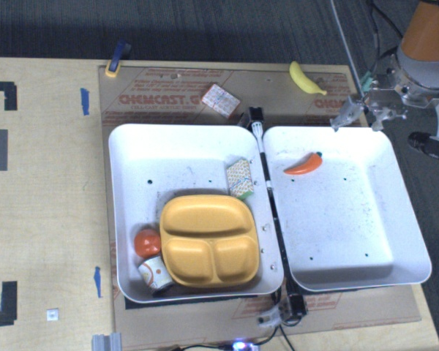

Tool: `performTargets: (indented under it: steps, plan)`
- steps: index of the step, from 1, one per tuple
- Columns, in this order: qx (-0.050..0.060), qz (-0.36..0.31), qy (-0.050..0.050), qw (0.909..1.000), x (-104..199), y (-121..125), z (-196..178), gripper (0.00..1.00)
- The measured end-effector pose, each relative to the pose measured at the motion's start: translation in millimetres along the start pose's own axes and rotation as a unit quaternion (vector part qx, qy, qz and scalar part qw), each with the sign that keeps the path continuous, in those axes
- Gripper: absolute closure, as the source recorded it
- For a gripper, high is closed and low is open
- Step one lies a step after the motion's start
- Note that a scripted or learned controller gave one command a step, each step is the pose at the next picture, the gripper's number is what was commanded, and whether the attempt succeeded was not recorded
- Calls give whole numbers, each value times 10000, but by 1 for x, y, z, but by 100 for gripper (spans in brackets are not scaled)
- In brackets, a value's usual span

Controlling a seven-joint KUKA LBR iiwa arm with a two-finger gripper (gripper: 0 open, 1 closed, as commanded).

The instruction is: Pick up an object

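The arm reached in from the upper right, its orange band above the grey wrist. Below and left of the wrist hung the gripper, its metal fingers pointing down-left.

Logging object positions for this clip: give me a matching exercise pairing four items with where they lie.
Items:
1. banana
2. carrot
3. yellow tray
4. red ball

Places:
A. left bin, against the tray's left side
B. board behind the bins
C. right bin, far-left part
D. left bin, near half

Pairs: 1-B, 2-C, 3-D, 4-A
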State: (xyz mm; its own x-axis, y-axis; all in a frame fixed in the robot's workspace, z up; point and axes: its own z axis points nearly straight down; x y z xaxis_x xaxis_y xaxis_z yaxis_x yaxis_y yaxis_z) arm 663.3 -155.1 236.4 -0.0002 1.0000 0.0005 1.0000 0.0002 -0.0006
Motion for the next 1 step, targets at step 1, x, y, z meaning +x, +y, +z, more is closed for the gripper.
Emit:
performTargets:
  steps: [1]
  plan:
    - [-7,-7,-2,10000,-37,4,140,0]
